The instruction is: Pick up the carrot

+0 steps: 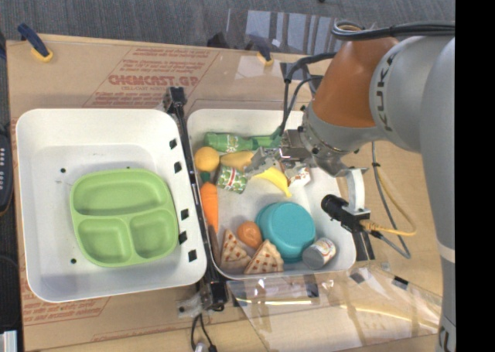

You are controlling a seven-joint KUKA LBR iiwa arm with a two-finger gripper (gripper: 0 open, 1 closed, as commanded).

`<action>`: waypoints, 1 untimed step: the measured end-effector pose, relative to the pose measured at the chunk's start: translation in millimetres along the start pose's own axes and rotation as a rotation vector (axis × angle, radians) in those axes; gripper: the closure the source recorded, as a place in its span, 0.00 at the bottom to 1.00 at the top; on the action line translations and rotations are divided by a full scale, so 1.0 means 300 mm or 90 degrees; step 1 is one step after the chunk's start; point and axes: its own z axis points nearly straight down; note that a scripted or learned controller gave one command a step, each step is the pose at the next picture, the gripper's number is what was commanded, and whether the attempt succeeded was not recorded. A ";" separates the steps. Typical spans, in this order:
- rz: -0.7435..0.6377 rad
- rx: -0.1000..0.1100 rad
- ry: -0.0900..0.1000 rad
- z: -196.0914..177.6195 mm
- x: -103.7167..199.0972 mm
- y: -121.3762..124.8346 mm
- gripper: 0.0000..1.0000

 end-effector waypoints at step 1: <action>0.038 0.003 0.000 0.242 0.006 -0.206 0.00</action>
